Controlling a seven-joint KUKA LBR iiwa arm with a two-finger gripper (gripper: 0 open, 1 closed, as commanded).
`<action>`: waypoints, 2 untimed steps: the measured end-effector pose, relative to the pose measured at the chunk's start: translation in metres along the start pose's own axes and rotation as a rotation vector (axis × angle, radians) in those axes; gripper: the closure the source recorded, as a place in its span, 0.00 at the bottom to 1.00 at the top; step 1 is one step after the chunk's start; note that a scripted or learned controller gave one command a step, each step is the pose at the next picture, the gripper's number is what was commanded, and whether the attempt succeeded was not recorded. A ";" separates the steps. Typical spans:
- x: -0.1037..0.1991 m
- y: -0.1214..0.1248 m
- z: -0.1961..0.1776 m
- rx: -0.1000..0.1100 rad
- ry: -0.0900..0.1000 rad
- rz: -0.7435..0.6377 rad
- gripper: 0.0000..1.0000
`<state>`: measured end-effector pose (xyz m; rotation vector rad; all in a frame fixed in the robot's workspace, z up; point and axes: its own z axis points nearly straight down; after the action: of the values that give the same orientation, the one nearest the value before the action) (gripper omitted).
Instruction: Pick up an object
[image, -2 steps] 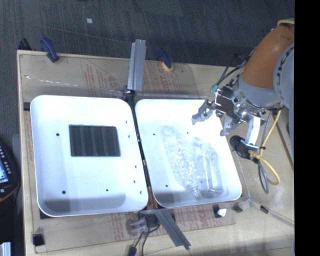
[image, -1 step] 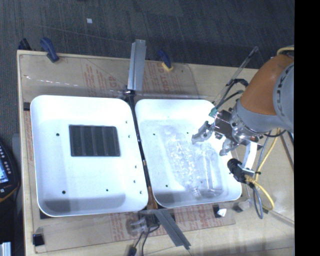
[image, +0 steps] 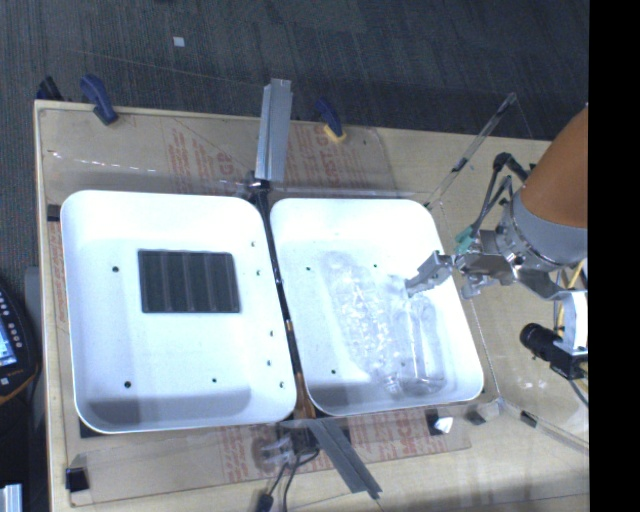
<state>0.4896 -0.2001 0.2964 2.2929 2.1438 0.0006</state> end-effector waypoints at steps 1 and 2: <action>0.042 -0.014 -0.049 0.001 0.001 -0.017 0.00; 0.004 -0.013 0.004 0.007 0.002 0.213 0.00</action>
<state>0.4766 -0.1950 0.2927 2.5131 1.8919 -0.0049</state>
